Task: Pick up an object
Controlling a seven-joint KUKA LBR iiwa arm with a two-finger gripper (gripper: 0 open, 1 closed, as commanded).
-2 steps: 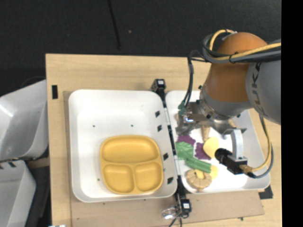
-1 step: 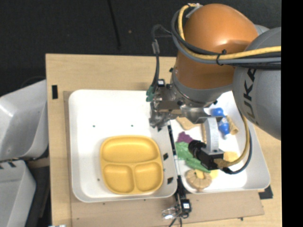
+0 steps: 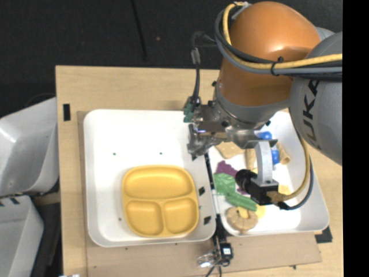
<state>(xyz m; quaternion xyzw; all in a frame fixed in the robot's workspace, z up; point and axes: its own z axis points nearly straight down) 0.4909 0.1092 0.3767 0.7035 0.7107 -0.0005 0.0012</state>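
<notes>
Near gripper, green object

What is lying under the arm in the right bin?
A green piece, a purple piece, a beige ring and a blue piece show; the arm covers the rest.

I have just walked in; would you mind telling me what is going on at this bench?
The KUKA arm reaches over the right bin, which holds small things, among them a green piece and a tan ring. It is meant to pick one up, but its own bulk hides whether anything is grasped. A yellow divided tray lies in the left bin.
</notes>
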